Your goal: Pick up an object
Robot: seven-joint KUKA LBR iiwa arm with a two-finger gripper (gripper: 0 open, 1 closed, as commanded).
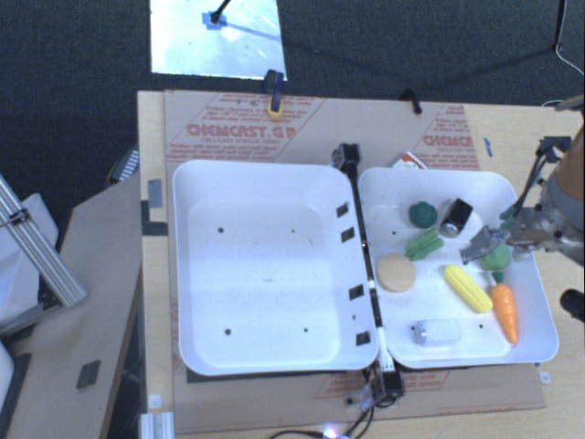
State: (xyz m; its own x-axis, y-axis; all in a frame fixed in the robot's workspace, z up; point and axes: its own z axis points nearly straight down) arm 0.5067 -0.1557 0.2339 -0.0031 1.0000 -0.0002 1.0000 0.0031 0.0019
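The right bin (pixel 526 199) holds several small objects. Among them are a dark green round piece (pixel 422 214), a black and silver cylinder (pixel 456 217), a light green leafy piece (pixel 424 243), a tan disc (pixel 397 273), a yellow corn cob (pixel 467 288), an orange carrot (pixel 505 313) and a clear plastic item (pixel 436 333). My gripper (pixel 482 244) reaches in from the right, low over the bin's right half, just above the corn. A bright green object (pixel 498 260) lies right beside and partly under the gripper; whether they touch is unclear.
The left bin (pixel 265 273) sits beside the right one, with a black hinged divider (pixel 358 263) between them. Both rest on a cardboard sheet (pixel 238 128). A yellow clamp (pixel 274 108) stands at the back. A metal frame (pixel 37 263) lies at far left.
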